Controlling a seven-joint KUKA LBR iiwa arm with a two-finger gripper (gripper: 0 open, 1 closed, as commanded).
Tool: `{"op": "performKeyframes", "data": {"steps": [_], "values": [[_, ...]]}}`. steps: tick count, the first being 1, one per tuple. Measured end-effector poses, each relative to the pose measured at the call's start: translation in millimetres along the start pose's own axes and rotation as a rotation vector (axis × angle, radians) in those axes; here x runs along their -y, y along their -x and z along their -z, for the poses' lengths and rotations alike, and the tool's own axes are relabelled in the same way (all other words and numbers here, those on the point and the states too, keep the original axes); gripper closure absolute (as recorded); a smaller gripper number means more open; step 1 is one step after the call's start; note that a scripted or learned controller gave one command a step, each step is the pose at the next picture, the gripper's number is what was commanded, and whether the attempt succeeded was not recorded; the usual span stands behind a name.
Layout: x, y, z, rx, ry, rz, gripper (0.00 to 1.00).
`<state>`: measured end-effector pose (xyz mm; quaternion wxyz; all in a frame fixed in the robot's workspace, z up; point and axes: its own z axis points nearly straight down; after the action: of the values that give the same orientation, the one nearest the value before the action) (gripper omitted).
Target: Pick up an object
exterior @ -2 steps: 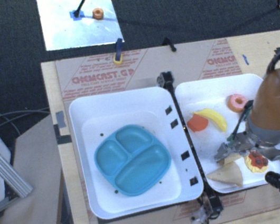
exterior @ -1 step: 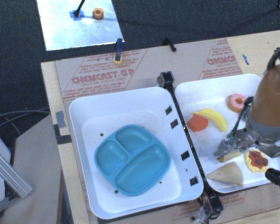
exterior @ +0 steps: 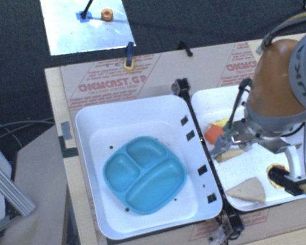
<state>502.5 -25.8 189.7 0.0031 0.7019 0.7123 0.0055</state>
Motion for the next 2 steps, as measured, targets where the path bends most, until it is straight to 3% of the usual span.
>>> {"op": "performKeyframes", "data": {"steps": [1,2], "values": [[-44.2,-123.1,100.9,-0.004,0.004,0.004,1.00],[-69.9,-152.0,127.5,0.001,-0.005,-0.007,1.00]]}}
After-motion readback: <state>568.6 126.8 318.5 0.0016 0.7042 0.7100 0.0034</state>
